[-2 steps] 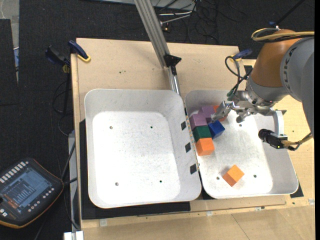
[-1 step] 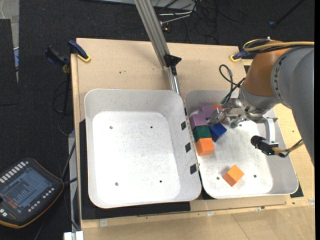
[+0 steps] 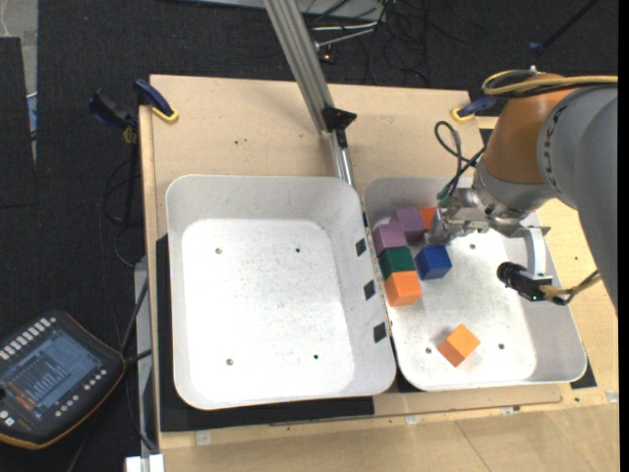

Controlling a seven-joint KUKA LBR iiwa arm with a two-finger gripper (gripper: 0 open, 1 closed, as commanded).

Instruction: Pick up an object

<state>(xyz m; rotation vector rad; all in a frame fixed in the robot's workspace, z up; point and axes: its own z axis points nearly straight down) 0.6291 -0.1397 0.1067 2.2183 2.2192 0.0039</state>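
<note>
Overhead, then, line by line:

Arm: the grey KUKA arm with its orange band (image 3: 521,136) reached in from the right and hung over the far part of the right bin.
Gripper: the gripper (image 3: 447,226) was low in the right bin (image 3: 550,357), just beside the blue cube and the purple blocks; whether its fingers were apart or together could not be told, and no object was seen between them.
Blue cube: the blue cube (image 3: 433,262) lay on the bin floor, just near and left of the gripper.
Cluster: two purple blocks (image 3: 398,229) sat against the bin's left wall, a small orange block (image 3: 428,217) at their right, a green cube (image 3: 397,260) nearer, and an orange cube (image 3: 402,287) nearer still, touching the green one.
Lone cube: another orange cube (image 3: 458,345), turned at an angle, lay well apart toward the near side.
Left bin: the left bin (image 3: 187,205) sat beside the right one.
Surroundings: a teach pendant (image 3: 51,372) lay at near left, off the bench.
</note>
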